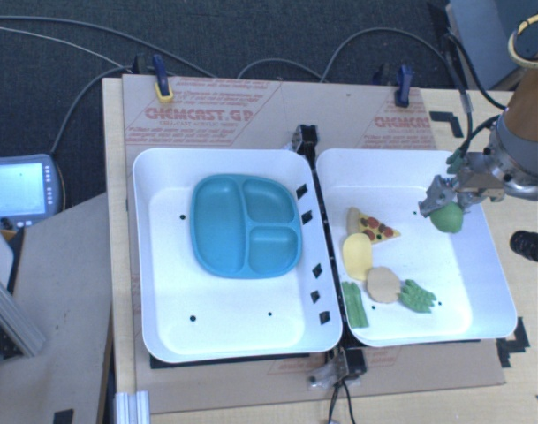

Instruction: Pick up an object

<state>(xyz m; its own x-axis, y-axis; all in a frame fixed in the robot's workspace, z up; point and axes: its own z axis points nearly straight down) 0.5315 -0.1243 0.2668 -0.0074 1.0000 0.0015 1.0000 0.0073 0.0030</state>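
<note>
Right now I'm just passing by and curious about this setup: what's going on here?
A grey robot arm reaches in from the right over the right bin. Its end effector sits right at a round green object near the bin's far right side; whether it actually grips it is not clear. Toy food lies lower in that bin: a pizza slice, a yellow piece, a tan piece, a leafy green piece and a green strip. The left bin holds a blue divided tray.
</note>
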